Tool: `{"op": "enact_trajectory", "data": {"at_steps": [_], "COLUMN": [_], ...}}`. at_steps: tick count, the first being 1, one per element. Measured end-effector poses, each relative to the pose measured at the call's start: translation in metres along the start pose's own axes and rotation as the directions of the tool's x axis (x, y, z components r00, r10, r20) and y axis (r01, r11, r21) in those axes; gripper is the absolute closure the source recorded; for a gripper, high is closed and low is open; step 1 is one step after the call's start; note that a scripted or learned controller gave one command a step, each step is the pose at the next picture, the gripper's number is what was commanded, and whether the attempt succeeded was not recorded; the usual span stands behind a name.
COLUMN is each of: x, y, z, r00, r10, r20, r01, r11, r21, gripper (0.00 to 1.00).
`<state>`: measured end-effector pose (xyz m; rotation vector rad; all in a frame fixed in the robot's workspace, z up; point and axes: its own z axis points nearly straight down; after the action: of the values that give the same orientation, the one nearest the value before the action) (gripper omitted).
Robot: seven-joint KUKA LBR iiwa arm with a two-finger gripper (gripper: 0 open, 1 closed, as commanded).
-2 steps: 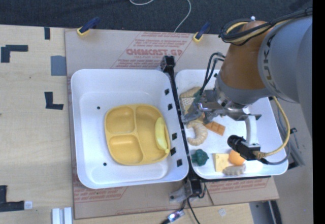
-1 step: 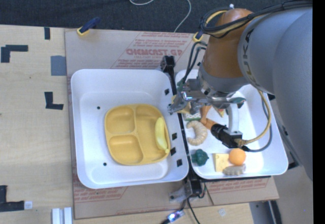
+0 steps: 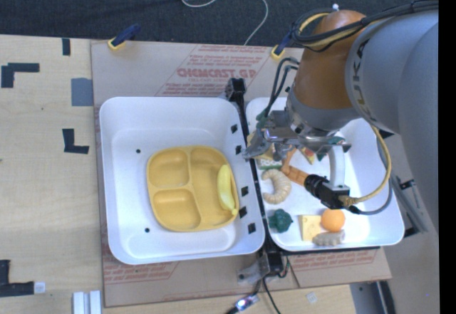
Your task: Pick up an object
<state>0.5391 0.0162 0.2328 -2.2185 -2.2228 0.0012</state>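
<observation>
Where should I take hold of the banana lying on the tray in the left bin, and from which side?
I'd grip the banana across its narrow middle, coming down from above. It lies flat along the right edge of the yellow tray, long and slim, so its width is the easy span. The right wall of the left bin sits close beside it, crowding a sideways approach.

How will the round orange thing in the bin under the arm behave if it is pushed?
The round orange thing looks smooth and ball-shaped, so it would probably roll. It seems small, so it is likely light. The yellow wedge and the beige lump close beside it may stop it.
</observation>
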Motion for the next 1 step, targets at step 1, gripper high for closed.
{"op": "enact_trajectory", "data": {"at_steps": [1], "x": [0.0036], "y": [0.0100], "z": [0.0051], "r00": [1.000], "r10": [0.001], "r20": [0.001], "r01": [-0.001], "r11": [1.000], "r21": [0.001], "gripper": [1.00]}}
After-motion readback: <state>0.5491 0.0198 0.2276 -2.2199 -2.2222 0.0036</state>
